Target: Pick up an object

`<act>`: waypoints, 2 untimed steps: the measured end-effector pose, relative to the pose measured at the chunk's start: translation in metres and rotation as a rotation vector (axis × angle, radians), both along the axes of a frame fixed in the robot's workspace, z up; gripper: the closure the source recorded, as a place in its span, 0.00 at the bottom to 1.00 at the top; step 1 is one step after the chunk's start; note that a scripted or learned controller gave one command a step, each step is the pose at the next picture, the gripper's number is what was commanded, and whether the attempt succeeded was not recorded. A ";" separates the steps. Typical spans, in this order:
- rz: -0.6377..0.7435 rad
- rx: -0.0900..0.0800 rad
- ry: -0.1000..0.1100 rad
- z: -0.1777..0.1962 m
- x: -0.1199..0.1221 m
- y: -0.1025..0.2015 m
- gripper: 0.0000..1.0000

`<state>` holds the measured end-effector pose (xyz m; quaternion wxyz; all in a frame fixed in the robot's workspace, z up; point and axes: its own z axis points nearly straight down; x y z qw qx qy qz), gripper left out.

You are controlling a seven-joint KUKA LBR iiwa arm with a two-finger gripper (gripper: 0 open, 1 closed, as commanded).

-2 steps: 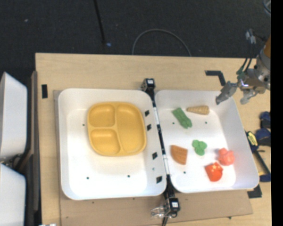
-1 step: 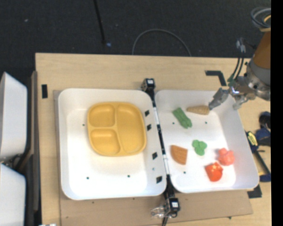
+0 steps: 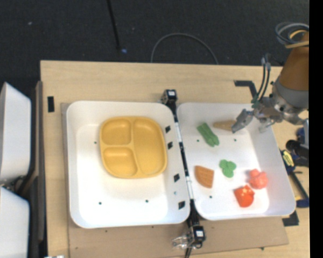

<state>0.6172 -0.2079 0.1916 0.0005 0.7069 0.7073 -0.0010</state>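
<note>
Your gripper [image 3: 241, 123] hovers at the right bin's [image 3: 269, 206] far edge, finger state indeterminable. The tan piece [image 3: 223, 125] lies just left of it, long axis running left-right.

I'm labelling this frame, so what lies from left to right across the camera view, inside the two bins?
Yellow three-compartment plastic tray → orange-brown wedge → small round green piece → pink-red lumpy piece. The other pieces overlap these in left-right position.

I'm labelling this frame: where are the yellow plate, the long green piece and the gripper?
yellow plate [image 3: 133, 147]: camera view, on the divider ridge.
long green piece [image 3: 208, 134]: camera view, its middle.
gripper [image 3: 240, 123]: camera view, between the fingertips.
</note>
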 end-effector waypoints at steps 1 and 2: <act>-0.003 0.000 -0.001 -0.041 0.002 -0.004 0.00; -0.002 -0.002 -0.006 -0.028 0.004 -0.005 1.00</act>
